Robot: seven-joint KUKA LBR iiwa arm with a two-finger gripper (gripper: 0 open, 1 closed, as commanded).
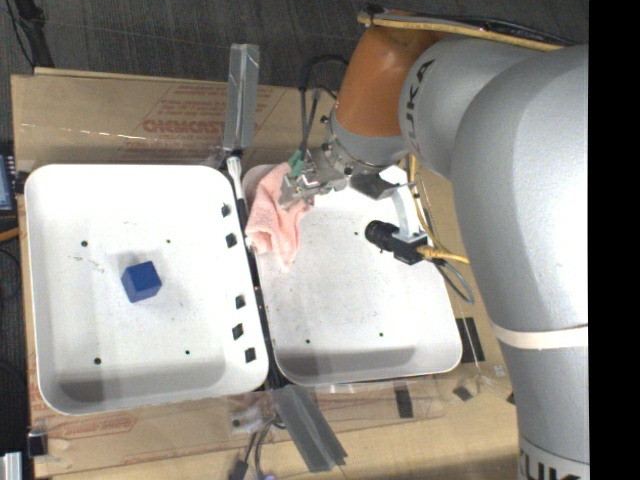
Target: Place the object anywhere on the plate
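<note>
Two shallow white plastic bins side by side. Left bin [130,208]: one small blue cube [142,280], left of centre, resting on the floor well clear of the walls. A few dark dots on the floors of both bins. Right bin [350,308]: floor lightly speckled. Row of small black clips [240,308] along the seam between the bins. Brown cardboard sheet [120,108] with red print underneath. Grey metal bar [241,98] behind the seam, another [310,433] in front. Dark carpet [150,18] beyond.
</note>
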